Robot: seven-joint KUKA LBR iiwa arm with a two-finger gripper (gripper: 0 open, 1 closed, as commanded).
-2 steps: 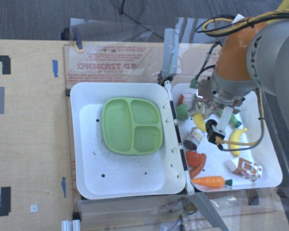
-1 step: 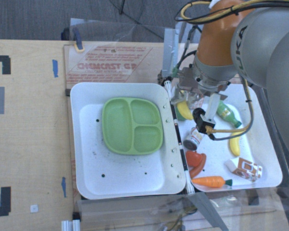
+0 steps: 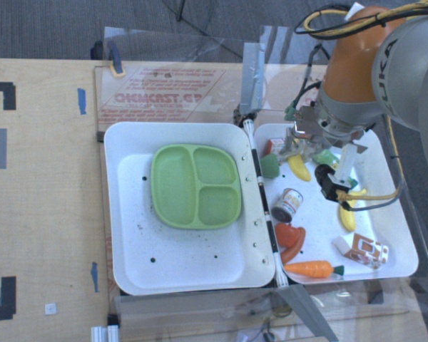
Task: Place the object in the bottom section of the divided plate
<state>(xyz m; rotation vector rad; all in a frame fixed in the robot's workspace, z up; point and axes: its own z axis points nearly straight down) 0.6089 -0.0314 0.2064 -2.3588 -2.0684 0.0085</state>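
A light green divided plate (image 3: 196,186) lies in the left bin (image 3: 128,255). It has one long section on its left and two smaller sections on its right, and nothing lies in any of them. My gripper (image 3: 302,147) hangs low over the upper left part of the right bin (image 3: 399,255). It is right above a yellow banana-shaped toy (image 3: 299,168) and beside a small green toy (image 3: 269,166). The wrist hides much of the gripper.
The right bin also holds a small can (image 3: 287,204), a red pepper (image 3: 291,238), a carrot (image 3: 311,268), a second yellow piece (image 3: 347,218), a small orange-and-white box (image 3: 365,249) and a green item (image 3: 327,157). A raised divider (image 3: 260,198) separates the bins. Cables loop near the wrist.
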